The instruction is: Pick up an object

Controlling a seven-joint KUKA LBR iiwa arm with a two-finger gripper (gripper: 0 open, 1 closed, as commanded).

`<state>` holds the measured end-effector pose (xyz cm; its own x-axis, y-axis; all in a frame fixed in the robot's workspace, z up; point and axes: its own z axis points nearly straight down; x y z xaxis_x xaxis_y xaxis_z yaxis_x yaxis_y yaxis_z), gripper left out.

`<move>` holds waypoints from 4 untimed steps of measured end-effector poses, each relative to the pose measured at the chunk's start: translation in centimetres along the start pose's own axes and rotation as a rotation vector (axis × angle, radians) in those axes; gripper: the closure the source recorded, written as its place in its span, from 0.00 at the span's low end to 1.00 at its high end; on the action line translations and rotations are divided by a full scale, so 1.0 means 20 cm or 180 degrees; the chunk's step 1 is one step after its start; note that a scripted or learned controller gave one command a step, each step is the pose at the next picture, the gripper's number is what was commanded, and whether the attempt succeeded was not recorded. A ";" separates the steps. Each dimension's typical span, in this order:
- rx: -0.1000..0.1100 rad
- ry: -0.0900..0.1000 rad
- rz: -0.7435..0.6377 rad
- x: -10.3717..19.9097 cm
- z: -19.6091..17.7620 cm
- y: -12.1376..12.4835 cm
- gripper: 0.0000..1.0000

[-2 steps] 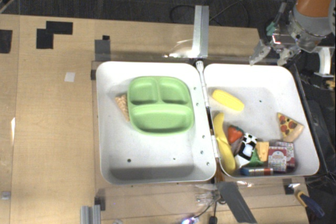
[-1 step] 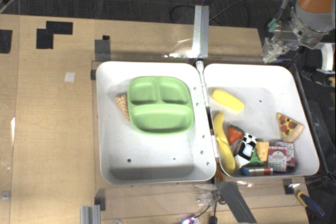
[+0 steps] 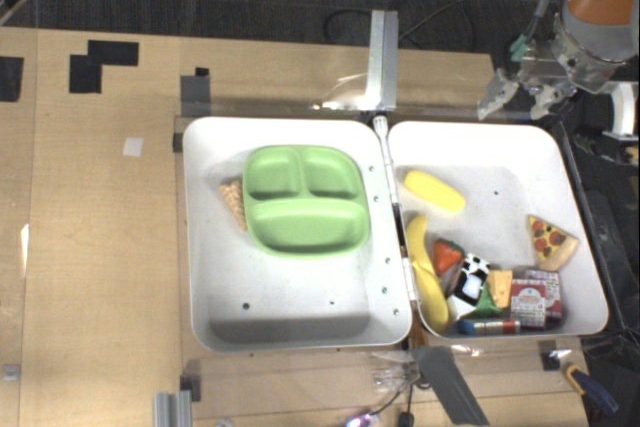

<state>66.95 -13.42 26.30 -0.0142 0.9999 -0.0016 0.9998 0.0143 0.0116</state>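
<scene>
My gripper [image 3: 522,99] hangs above the back edge of the right bin [image 3: 500,140], its fingers spread open with nothing between them. Below it in that bin lie a yellow lemon-like piece [image 3: 434,191], a banana [image 3: 424,273], a pizza slice [image 3: 551,241], a red box [image 3: 536,299], a red pepper-like toy [image 3: 446,257], a black-and-white toy [image 3: 470,281] and a marker [image 3: 490,326]. All of these lie well in front of the gripper, none touching it.
The left bin [image 3: 215,295] holds a green divided plate [image 3: 304,199] with a brown cracker-like piece [image 3: 234,203] tucked at its left side. A metal post [image 3: 383,65] stands behind the divide between the bins. Cables run at the back right.
</scene>
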 end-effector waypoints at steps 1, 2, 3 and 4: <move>0.0027 0.0007 0.0030 0.33 0.39 -0.16 0.00; 0.0022 0.0006 0.0017 0.26 0.84 -0.27 0.00; 0.0010 0.0012 0.0018 0.26 0.79 -0.26 1.00; 0.0025 0.0004 0.0927 0.48 0.38 -0.30 1.00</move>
